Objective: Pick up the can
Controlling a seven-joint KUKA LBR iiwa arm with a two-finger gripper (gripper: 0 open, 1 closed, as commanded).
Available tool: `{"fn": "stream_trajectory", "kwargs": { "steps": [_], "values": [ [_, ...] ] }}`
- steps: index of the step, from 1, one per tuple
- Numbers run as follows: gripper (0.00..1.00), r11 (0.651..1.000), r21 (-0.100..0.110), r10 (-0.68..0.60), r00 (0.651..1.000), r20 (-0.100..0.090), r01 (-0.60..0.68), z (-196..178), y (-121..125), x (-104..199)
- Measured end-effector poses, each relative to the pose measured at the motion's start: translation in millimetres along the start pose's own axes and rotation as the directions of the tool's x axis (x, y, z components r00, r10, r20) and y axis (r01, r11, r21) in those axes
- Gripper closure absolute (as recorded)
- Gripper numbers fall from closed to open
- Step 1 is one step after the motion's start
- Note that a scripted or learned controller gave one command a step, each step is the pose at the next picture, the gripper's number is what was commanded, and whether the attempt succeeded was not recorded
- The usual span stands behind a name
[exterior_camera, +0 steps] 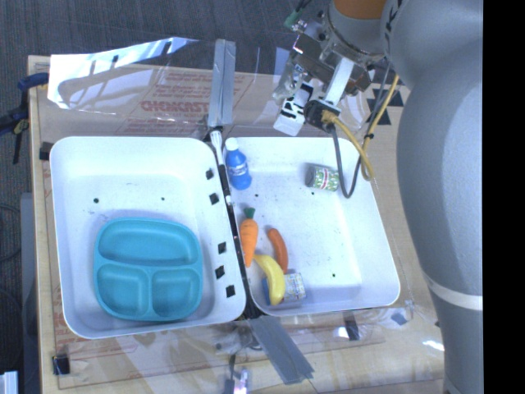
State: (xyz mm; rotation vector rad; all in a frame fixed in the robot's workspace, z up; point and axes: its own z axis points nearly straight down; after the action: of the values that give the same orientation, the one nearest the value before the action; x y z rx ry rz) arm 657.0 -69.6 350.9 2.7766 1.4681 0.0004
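The can (323, 178) lies on its side near the right bin's (373, 253) back edge. The end effector (297, 109) hangs above that bin's back rim; whether it is open or closed, I cannot tell.

a tray (148, 269) lay in the left bin (74, 171); the can (323, 178) lay in the right bin (361, 245), bottle (237, 165) to its left.

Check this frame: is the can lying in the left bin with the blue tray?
No, the can lies on its side in the right bin, while the blue tray sits in the left bin.
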Motion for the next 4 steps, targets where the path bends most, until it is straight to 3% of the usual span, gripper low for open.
{"fn": "stream_trajectory", "kwargs": {
  "steps": [1, 2, 3, 4],
  "values": [
    [1.00, 0.972, 0.007, -0.236, 0.972, 0.001, 0.236, 21, 24, -41],
    [1.00, 0.972, 0.007, -0.236, 0.972, 0.001, 0.236, 94, 74, -111],
    [1.00, 0.998, 0.009, -0.058, 0.998, 0.002, 0.058, 110, 33, -54],
    [1.00, 0.955, 0.007, -0.295, 0.955, 0.000, 0.295, 135, 64, -106]
  ]
}}
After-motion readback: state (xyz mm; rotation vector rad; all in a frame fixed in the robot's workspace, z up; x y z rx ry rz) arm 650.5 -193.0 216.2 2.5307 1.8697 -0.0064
